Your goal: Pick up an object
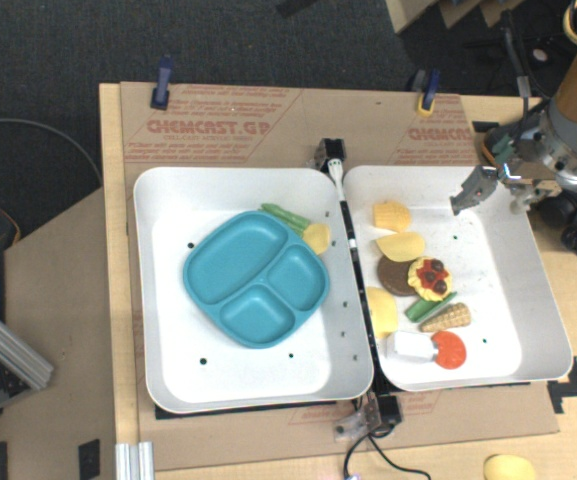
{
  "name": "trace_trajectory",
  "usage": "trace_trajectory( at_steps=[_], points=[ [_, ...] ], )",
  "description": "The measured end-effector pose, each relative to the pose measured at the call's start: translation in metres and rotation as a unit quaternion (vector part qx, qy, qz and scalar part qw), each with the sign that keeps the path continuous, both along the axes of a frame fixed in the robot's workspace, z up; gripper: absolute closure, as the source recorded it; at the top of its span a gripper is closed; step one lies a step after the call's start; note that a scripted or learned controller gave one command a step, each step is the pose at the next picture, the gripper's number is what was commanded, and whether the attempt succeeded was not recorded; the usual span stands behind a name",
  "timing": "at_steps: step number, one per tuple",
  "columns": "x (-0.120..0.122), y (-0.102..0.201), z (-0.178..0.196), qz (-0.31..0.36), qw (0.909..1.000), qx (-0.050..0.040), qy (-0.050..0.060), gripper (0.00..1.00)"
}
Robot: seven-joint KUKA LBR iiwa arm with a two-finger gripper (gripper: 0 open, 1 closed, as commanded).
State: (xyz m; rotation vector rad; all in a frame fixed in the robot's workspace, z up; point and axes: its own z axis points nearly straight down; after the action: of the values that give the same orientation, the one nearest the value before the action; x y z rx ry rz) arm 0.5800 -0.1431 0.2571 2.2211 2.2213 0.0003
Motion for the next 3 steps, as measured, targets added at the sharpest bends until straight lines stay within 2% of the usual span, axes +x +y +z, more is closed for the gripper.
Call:
trace_trajectory(
  at_steps=[1, 2, 3],
  points=[
    [0.010, 0.040, -0.174, 0.001, 1.0000, 0.0025, 0.004, 0.00],
    [-0.052, 0.001, -0.048, -0.003, 1.0000, -0.0018, -0.004, 0.00],
    [-0.092, 0.018, -0.177, -0.001, 1.0000, 0.0020, 0.003, 0.00]
  ],
)
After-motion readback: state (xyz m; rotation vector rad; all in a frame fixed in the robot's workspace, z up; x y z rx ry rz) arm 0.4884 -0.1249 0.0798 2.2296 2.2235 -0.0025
